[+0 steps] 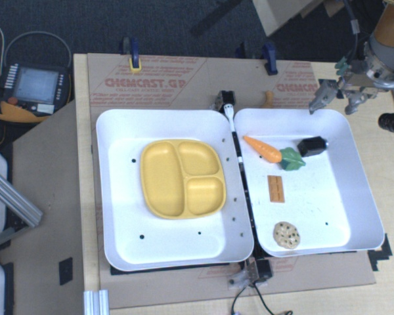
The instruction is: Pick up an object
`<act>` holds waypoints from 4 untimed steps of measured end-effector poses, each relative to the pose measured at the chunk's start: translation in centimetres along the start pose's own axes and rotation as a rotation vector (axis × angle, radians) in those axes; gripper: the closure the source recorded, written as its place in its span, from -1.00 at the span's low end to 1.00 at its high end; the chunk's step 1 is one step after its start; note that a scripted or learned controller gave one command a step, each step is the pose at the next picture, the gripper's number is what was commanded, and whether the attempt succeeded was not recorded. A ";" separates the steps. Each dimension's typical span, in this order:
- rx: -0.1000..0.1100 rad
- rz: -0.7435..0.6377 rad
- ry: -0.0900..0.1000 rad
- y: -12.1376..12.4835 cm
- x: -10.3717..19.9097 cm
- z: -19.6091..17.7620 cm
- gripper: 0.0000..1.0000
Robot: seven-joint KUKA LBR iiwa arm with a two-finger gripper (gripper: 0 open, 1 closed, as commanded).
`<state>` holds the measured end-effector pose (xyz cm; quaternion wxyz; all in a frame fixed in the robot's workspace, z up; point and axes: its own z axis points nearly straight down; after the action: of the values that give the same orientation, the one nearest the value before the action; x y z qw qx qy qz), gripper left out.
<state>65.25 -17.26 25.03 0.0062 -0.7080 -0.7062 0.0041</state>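
End effector (333, 99) spread, empty, above right bin's (364, 176) far rim — toy carrot (262, 149) lies near bin's far-left corner — should descend centered, fingers straddling its narrow width.

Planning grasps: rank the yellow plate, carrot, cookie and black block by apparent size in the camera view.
1. Yellow divided plate, by far the largest.
2. Toy carrot.
3. Cookie and black block look too alike to rank.

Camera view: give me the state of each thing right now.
tool: open, holding nothing, above right bin's far edge
carrot: lying in right bin
black block: lying beside carrot's leaves
cookie: flat
cracker: flat
yellow tray: in left bin
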 end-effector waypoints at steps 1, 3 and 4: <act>-0.014 -0.003 -0.003 0.2 0.1 -0.9 -1.00; -0.008 -0.002 -0.002 -0.4 -0.8 10.2 -1.00; -0.022 -0.002 -0.010 0.3 -1.8 15.5 -1.00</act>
<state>65.33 -19.01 9.55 -0.0052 -0.7072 -0.7070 0.0001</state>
